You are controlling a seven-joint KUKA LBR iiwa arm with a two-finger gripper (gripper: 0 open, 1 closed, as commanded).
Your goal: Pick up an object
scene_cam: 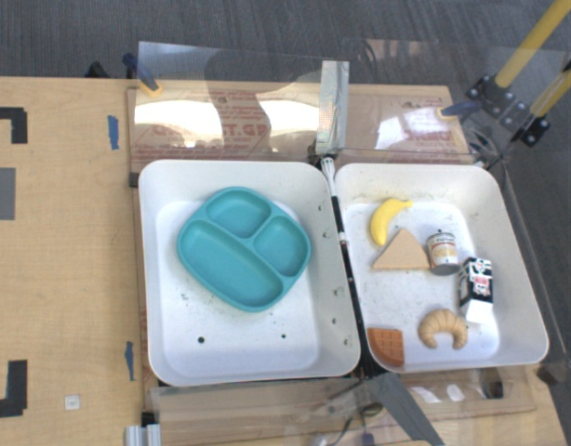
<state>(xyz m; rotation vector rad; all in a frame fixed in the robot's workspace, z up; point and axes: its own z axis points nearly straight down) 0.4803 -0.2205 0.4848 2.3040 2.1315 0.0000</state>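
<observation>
I am looking over the right white plastic bin, where every candidate is lying. Nearest, at its 6 o'clock edge, are the square orange-brown waffle and the curved tan croissant, its long axis running 9 to 3. Further in are the black-and-white carton, print too small to read, the small labelled tin, the flat tan wedge and, farthest, the yellow banana. My jaws' state I cannot tell. The left bin is holding a teal divided plate.
</observation>
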